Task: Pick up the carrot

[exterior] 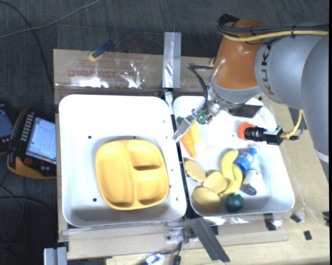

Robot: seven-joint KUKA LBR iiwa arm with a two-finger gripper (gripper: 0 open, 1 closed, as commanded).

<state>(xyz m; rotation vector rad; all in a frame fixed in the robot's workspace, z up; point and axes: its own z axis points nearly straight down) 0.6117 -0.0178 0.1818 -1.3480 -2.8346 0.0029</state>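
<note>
The carrot (191,141) is an orange wedge at the left edge of the right bin (276,170), close to the divider between the bins. My gripper (186,127) reaches down and to the left from the grey arm with its orange band, and its tip sits right at the carrot's upper end. From above I cannot see whether the carrot rests on the bin floor or hangs from the gripper.
A yellow divided plate (132,173) lies in the left bin (77,120). The right bin also holds a banana (230,169), a blue and white bottle (246,160), a green ball (235,202), tan rounded foods (206,196) and an orange-red piece (246,130).
</note>
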